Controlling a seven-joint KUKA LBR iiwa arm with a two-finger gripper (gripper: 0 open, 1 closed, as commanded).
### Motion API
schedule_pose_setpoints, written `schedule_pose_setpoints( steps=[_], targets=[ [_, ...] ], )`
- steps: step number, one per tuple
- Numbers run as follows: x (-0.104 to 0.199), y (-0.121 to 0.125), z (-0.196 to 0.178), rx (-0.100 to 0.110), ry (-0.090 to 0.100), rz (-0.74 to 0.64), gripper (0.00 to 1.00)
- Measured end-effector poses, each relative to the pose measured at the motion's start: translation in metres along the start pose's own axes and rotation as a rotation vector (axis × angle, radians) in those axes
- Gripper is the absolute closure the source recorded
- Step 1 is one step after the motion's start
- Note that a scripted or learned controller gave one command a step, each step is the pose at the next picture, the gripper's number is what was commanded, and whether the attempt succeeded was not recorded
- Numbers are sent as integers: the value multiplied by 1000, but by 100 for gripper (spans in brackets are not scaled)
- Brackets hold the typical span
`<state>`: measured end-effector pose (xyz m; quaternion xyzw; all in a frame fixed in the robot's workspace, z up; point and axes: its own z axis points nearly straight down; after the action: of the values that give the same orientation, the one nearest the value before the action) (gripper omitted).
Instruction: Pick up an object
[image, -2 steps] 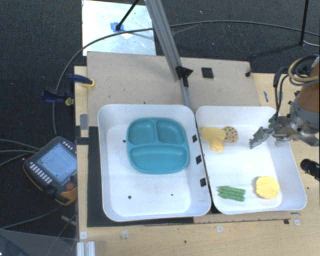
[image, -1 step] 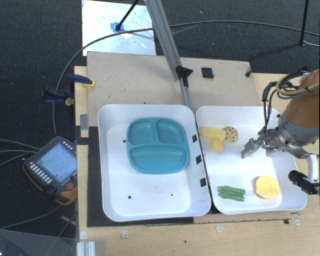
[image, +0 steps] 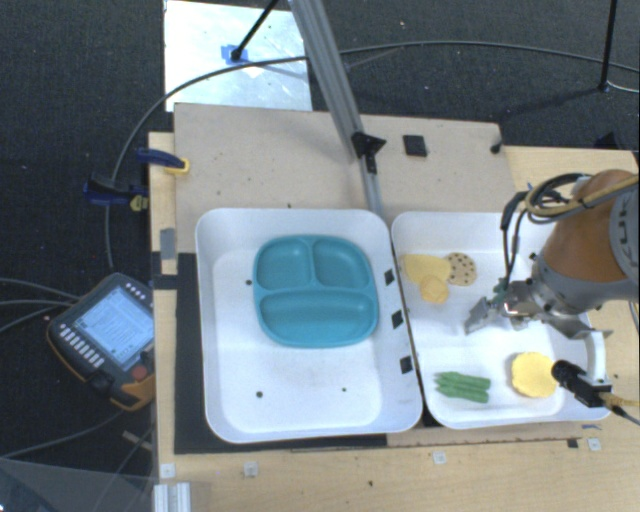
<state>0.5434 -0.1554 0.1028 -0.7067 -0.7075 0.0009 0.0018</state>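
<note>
Green beans (image: 463, 386) lie below the tool (image: 484, 316), apart

I see two bins side by side on the table (image: 440, 180). The left bin (image: 300, 400) holds a divided plate (image: 315, 290). In the right bin (image: 440, 330), a cookie (image: 460, 267) lies behind, beans (image: 463, 386) in front, a round piece (image: 532, 374) to their right.

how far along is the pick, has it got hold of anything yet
Nothing looks picked yet. The gripper is low in the right bin, with nothing seen between its fingers. The cookie, yellow pieces, green beans and yellow disc all lie in the bin. Grasping and lifting one remains.
</note>
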Motion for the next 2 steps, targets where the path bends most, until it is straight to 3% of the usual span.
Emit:
schedule_pose_setpoints(
  steps=[1, 2],
  targets=[
    [-1, 2, -14, -8, -2, -1, 100],
    [1, -5, -63, -9, -2, -3, 100]
  ],
)
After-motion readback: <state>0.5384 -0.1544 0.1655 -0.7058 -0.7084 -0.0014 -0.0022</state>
